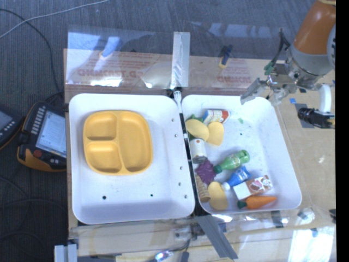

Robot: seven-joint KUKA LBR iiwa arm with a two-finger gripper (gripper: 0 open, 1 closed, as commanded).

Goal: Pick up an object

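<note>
Grey carpet (229, 4), wooden bench (316, 146), 2 white bins (163, 105)

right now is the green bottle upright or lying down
Lying down: the green bottle rests on its side among the toys in the right bin.

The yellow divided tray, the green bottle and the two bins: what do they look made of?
Yellow divided tray: likely moulded plastic, matte, with soft rounded compartment ridges and even colour.
Green bottle: probably glossy plastic, with bright highlights along its side; possibly a toy.
Left bin and right bin: look like thin formed white plastic, smooth with a slight sheen and rounded rims.
</note>
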